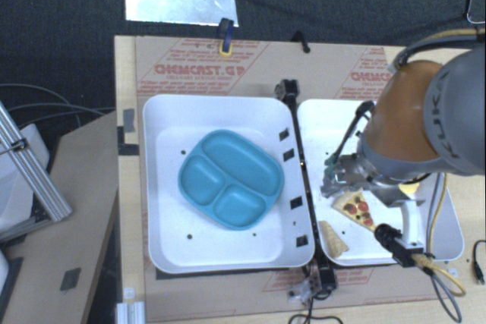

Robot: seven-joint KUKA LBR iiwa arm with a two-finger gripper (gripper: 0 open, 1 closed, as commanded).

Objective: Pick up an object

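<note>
2 small toy food pieces lie nearest the camera in the right bin [454, 239], and either could serve the task. At that bin's front-left corner sits a tan wedge [332, 237], like a bread or cheese slice. Just beyond it, touching or nearly so, is a pizza slice [357, 209] with a pale crust and red spots on an orange top. Both look like light, rigid plastic: stiff, smooth, likely a little slippery, not fragile. They lie flat and thin, so I would pinch across the narrow width of a wedge, near its middle, with the tips pressed close to the bin floor.

The gripper [336, 180] hangs right above the pizza slice's far edge, under the grey wrist and orange band. Its tip is a dark metallic blur, and I cannot tell whether it is released or clenched; nothing is visibly held.

Farther left, the left bin [163, 125] holds 1 blue divided plate [231, 178] with 3 compartments, broad and harder to grip.
</note>
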